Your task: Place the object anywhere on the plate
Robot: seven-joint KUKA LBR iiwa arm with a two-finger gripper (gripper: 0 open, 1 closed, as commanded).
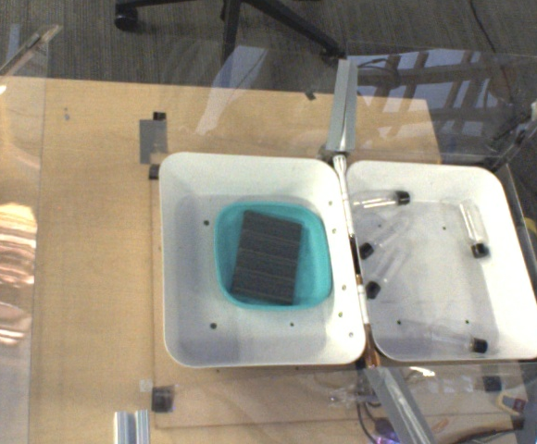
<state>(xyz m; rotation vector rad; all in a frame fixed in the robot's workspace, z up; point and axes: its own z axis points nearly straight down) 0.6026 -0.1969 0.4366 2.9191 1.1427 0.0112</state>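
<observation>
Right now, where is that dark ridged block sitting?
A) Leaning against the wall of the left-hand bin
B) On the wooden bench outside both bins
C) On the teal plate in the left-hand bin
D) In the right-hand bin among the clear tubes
C: the dark ridged block lies flat on the teal plate, which sits in the left-hand bin; the clear tubes lie apart in the right-hand bin.

You are looking down on a pale wooden surface (83, 276). Two shallow white bins sit directly on it, touching side by side: the left bin (181, 276) (squarish, rounded corners) and the right bin (518, 276).
</observation>
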